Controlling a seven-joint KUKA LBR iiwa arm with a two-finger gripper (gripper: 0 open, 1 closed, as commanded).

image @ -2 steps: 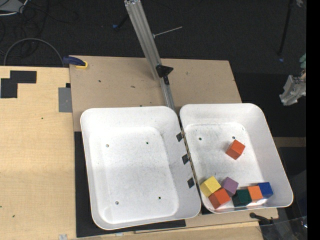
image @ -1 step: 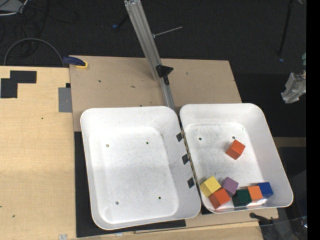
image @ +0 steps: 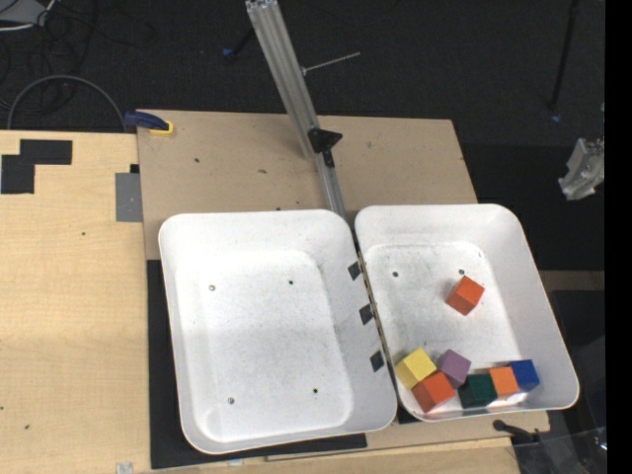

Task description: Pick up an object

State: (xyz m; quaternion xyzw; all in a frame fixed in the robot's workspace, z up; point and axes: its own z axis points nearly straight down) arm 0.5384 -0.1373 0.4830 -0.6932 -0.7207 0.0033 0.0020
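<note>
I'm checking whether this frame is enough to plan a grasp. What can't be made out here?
- Gripper: cut off at the camera view's right edge; pale and blurred, finger state unreadable.
- Green block: partly hidden among its neighbours in the right bin's corner.
- Dark thing below that bin: too small to identify.

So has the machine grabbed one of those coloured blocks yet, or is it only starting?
Nothing looks done yet. All the blocks lie in the right bin: an orange block alone near the middle, and a yellow block, purple block, red block, green block, a second orange block and blue block clustered at the near edge. None is lifted. The whole pick is left.
</note>
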